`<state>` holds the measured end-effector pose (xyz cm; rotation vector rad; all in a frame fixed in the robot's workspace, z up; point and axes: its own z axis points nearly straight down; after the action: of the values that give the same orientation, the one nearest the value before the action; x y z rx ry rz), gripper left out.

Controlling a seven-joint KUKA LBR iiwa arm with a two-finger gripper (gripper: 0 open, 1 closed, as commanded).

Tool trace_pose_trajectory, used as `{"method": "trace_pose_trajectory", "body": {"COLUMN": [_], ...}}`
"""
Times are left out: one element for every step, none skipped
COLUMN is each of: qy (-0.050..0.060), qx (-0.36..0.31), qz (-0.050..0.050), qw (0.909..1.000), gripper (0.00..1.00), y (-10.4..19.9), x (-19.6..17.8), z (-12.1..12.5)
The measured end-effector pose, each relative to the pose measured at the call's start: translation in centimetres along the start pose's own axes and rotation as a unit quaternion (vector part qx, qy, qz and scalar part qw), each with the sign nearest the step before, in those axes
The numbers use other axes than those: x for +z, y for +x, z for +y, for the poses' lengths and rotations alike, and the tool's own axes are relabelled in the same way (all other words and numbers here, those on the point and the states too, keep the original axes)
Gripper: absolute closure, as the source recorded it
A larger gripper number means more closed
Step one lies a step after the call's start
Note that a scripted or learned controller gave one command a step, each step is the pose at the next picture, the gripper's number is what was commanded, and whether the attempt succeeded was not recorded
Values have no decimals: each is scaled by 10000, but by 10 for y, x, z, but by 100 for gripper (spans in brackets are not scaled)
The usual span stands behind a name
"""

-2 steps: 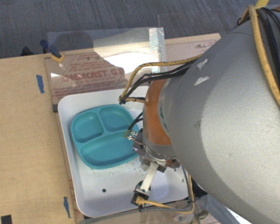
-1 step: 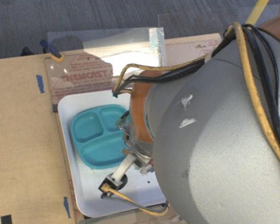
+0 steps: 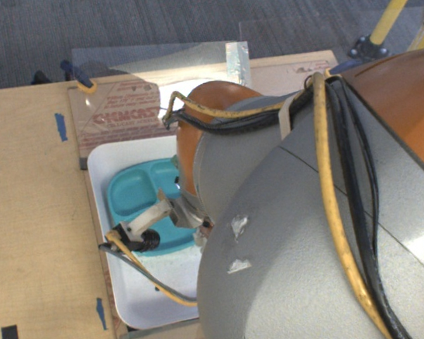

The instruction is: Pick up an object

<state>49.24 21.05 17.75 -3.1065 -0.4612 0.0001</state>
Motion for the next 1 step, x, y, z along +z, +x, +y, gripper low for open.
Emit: {"method": "trace_pose_trajectory", "body": {"qy": [-3], "qx": [469], "qz": [0], "qw": [9989], "gripper": [100], "y": [-9], "x": [-4], "z": [-18]}}
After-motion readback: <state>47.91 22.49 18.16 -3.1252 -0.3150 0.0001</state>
